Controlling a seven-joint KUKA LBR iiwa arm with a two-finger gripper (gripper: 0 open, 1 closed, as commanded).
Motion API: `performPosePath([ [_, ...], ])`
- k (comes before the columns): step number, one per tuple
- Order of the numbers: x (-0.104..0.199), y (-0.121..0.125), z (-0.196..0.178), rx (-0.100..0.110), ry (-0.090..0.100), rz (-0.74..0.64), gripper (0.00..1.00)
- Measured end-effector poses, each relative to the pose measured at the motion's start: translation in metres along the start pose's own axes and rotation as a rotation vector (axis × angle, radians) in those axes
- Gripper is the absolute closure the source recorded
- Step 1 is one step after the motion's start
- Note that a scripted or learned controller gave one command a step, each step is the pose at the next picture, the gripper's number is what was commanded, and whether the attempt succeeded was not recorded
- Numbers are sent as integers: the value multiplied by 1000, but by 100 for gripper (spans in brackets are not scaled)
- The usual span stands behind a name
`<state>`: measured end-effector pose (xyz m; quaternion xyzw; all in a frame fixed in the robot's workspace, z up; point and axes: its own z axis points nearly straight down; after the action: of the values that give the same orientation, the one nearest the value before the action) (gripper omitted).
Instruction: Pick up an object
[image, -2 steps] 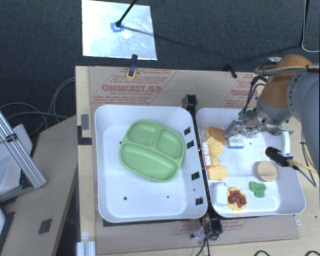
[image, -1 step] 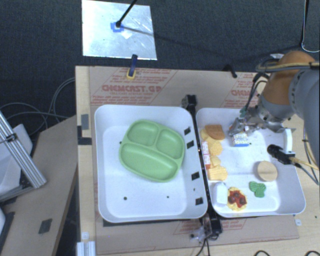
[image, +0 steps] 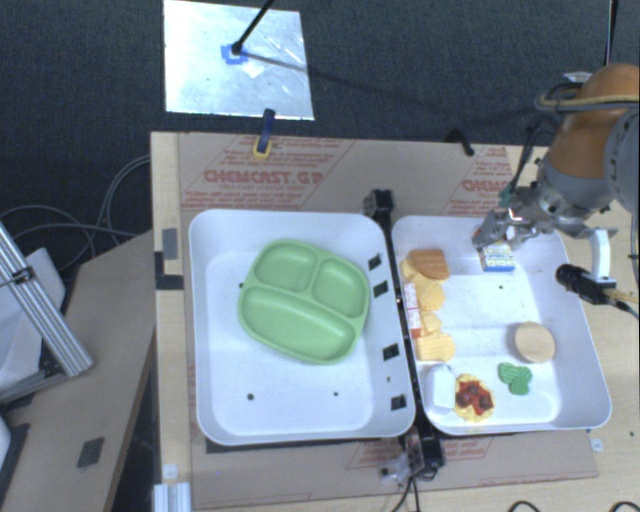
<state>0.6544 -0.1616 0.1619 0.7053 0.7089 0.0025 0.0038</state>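
At the near rim of the right bin (image: 585, 395), a red and yellow food piece (image: 474, 396) is lying beside a small green piece (image: 516, 377), both close to the front wall. Just behind them a round tan bun (image: 534, 342) is sitting apart, with bare white floor around it. Along the bin's left wall, yellow pieces (image: 431, 320) are stacking up toward a brown toast-like piece (image: 430, 263), crowding that edge. The middle of the bin is lying open. In the left bin (image: 215, 400), a green divided plate (image: 305, 299) is taking the centre, leaving bare floor toward every wall. Farthest back in the right bin, the gripper (image: 497, 240) is hanging over a small blue and white object (image: 498, 259) near the far wall; whether the fingers are parted or closed, I cannot tell.
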Motion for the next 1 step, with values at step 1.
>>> performPosePath([
  [1, 1, 4, -66, -1, 0, -1, 100],
])
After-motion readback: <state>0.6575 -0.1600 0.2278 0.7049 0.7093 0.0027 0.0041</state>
